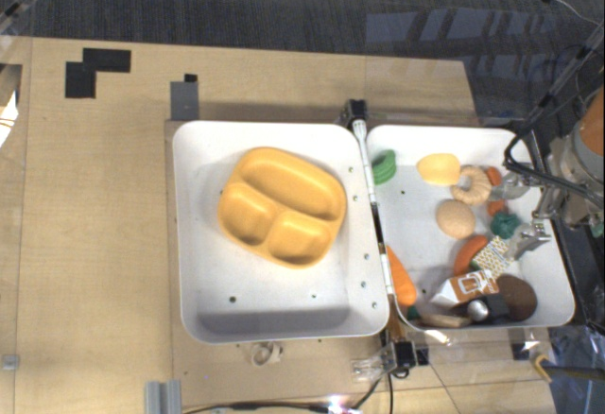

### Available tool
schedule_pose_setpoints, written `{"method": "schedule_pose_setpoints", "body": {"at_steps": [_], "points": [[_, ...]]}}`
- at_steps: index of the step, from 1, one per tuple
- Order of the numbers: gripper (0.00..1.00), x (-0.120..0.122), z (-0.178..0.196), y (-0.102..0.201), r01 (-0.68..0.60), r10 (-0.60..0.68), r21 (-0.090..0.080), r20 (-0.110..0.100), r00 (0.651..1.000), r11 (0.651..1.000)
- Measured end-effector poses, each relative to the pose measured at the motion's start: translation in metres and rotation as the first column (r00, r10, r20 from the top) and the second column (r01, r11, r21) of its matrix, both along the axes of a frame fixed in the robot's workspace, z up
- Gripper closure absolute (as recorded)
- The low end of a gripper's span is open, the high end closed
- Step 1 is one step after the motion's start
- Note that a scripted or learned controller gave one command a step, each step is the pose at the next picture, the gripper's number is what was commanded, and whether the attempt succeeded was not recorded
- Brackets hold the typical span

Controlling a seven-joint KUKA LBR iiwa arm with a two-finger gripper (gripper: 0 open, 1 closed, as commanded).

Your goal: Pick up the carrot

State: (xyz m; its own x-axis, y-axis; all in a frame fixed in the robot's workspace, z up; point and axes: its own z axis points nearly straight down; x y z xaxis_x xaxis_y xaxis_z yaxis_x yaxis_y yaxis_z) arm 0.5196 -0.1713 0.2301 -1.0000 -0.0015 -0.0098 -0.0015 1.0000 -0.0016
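Observation:
The carrot (402, 282) is orange and tapered. It lies against the left wall of the right bin (558, 303), near the front corner. My gripper (517, 213) hangs over the right side of that bin, well to the right of the carrot and apart from it. Its fingers (509, 185) point left and stand open. A small teal item (504, 225) lies in the bin around the gap between the fingers, and nothing is gripped.
The right bin also holds a green piece (383, 166), a yellow lemon (439, 168), a tan egg shape (456, 218), a second orange piece (470, 253), a patterned packet (489, 258) and a dark brown lump (515, 297). The left bin (203, 308) carries a yellow divided plate (282, 204).

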Motion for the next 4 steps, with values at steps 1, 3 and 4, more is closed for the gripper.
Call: {"method": "schedule_pose_setpoints", "body": {"at_steps": [1,3,4], "points": [[0.0,0.006,-0.127,0.091,-0.014,0.014,0.006,-0.007,1.0,1.0],[0.0,0.135,-0.094,0.058,0.007,-0.007,0.001,-0.001,1.0,1.0],[0.0,0.141,-0.141,0.054,-0.031,0.031,0.001,-0.001,1.0,1.0]]}}
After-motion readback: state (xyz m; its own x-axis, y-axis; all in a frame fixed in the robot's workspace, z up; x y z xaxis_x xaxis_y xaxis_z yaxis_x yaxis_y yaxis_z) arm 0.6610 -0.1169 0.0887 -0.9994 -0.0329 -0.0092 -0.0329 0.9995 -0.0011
